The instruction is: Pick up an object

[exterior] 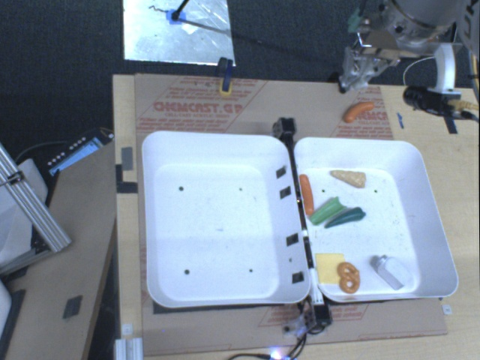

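A: Start at the near edge. What lies in the right-hand shallow white plastic bin (431, 201)?

B: At its six o'clock corner, a flat pale-yellow square slice (328, 267) with a small orange-brown pretzel-shaped ring (349, 277) touching its right edge. Just to the right of those, a short grey-silver cylinder (388, 270) lies tilted.

A: And further in?

B: Near the bin's middle, a light green ridged pod-like piece (325, 210) and a darker green pepper-like piece (346, 217) lie side by side, touching. At nine o'clock from them, a slim orange carrot-like stick (306, 190) lies along the bin's left wall. At twelve o'clock, a tan wedge-shaped piece (349, 177) sits apart from the rest.

A: The other bin?

B: The left-hand shallow white plastic bin (217, 216) shows its bare floor with a few dark spots.

A: Anything outside the bins?

B: Yes, a small orange sausage-shaped toy (358, 111) rests on the brown printed board (195, 103) beyond the right bin's far rim (well clear of the other pieces).

A: Where is the arm?

B: At one o'clock in the view. The grey metal two-finger gripper (355, 79) hangs above the board, just beyond the orange sausage-shaped toy, with nothing seen between its fingers. Whether they stand apart or together, I cannot tell.
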`<action>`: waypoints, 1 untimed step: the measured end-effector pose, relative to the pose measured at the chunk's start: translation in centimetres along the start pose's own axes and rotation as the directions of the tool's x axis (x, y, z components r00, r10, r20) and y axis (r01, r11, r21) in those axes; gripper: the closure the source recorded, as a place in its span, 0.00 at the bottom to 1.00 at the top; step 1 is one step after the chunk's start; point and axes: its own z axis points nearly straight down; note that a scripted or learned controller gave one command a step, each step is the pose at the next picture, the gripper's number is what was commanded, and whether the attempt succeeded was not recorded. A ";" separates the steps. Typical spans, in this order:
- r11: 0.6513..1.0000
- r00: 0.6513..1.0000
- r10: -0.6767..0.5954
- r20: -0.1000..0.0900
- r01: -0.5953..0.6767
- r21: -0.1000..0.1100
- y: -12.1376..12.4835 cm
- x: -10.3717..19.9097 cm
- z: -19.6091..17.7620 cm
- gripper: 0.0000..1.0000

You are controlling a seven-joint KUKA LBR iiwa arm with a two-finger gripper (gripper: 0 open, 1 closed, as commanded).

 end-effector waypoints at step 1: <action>1.000 1.000 0.006 0.002 -0.006 0.002 0.0 -0.1 -2.5 1.00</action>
